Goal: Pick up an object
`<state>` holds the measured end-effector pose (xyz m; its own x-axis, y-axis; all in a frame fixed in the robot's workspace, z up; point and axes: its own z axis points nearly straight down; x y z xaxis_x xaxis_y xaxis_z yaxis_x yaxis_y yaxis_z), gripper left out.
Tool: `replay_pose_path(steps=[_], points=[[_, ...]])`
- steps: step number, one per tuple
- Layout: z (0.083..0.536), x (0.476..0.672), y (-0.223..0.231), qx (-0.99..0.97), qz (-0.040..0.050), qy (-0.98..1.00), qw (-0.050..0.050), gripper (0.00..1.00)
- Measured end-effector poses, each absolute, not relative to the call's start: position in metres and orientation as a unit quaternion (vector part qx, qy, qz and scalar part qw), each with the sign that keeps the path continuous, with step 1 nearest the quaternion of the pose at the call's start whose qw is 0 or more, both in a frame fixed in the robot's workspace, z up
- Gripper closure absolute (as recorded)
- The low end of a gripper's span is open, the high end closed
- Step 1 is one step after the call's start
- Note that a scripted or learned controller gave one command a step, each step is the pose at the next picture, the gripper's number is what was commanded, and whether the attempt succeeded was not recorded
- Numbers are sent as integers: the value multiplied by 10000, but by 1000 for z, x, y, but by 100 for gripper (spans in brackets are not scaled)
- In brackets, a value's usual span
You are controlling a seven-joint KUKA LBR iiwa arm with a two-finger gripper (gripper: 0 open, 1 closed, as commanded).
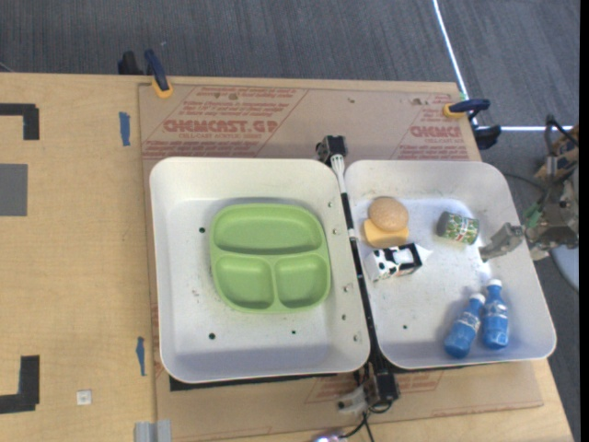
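Hovering at the right bin's (pixel 515 201) right rim with nothing picked yet, my claw (pixel 502 242), whose opening I cannot tell, must next descend over one object, likely the nearby green can (pixel 457 227) lying apart from the blue bottles (pixel 480 319).

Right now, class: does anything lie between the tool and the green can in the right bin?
No. The tool sits at the right bin's right edge, and only bare white floor separates it from the green can.
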<state>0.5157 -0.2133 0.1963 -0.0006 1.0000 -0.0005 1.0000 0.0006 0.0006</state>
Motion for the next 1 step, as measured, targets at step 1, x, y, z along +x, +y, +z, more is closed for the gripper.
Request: replay_pose_path(steps=[1], points=[[96,492,-217,5944,40,8041,-41,0]])
